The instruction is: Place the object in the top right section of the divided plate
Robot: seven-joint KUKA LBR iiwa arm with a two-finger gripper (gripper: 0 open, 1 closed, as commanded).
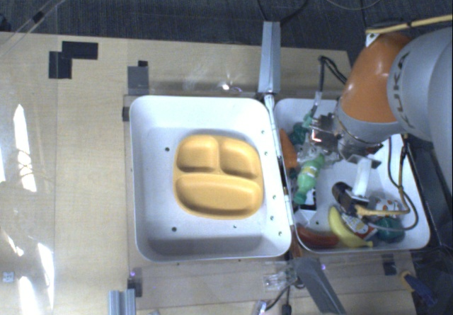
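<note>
Arm's glossy orange band (371, 83) sat over the right bin (417, 232); gripper (322, 138) state unreadable. Smooth yellow three-section plate (217, 174) lay in the left bin (152, 165). Curved banana (342, 228) among clutter.

The yellow divided plate (217, 175) lies open and unobstructed in the left bin (145, 165); clutter crowds the right bin (419, 232) beneath the arm (396, 87).

The wooden bench (85, 165) bears two white bins: left bin (152, 186), right bin (417, 236), touching side by side.
</note>
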